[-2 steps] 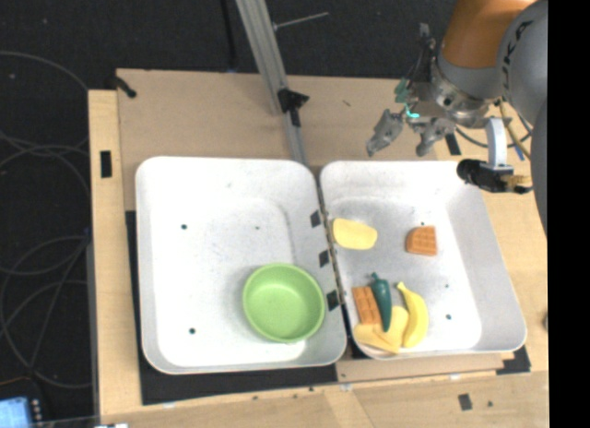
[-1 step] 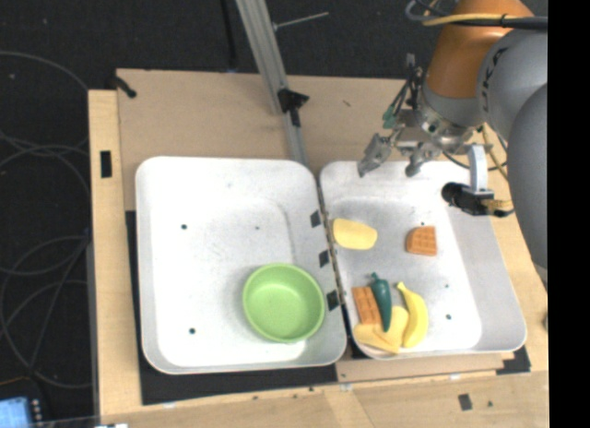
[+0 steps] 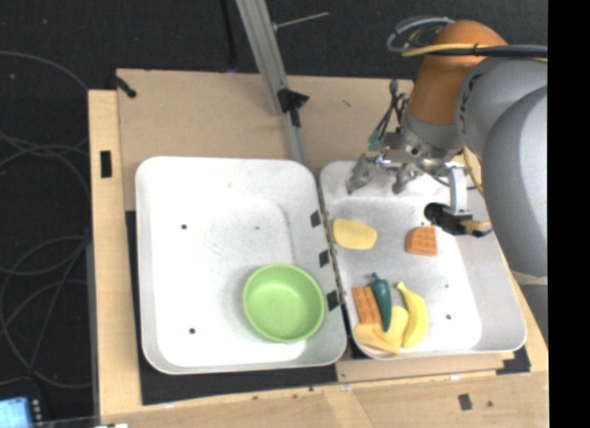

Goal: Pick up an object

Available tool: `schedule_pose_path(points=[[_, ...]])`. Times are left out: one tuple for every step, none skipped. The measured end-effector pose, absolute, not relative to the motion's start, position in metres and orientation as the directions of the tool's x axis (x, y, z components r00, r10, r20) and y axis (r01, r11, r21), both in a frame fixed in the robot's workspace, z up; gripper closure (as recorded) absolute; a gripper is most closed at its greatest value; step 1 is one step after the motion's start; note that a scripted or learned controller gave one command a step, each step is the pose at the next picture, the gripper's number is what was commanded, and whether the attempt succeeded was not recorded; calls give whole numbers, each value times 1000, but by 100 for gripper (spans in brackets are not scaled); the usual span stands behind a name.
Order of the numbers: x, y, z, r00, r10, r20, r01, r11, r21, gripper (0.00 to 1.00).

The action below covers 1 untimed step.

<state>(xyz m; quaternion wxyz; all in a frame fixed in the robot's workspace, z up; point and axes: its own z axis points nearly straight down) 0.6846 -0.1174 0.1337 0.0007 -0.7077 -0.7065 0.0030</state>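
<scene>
The gripper (image 3: 398,166) hangs over the far edge of the right-hand shallow white plastic bin (image 3: 479,320); whether it is apart or together I cannot tell, and nothing shows clamped in it. Just below it, toward the near side, lies a pale yellow oval toy piece (image 3: 354,234), and beside that a small orange waffle-like square (image 3: 422,241). Further off sit a yellow plastic banana (image 3: 415,315) and a dark green pepper (image 3: 382,299). The oval piece looks light, stiff and smooth, likely slippery; pinching across its narrow width seems best.
</scene>
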Motion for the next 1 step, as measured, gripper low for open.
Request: schedule_pose_path(points=[[684, -119, 99, 3, 1000, -4, 1000, -3, -3, 0]])
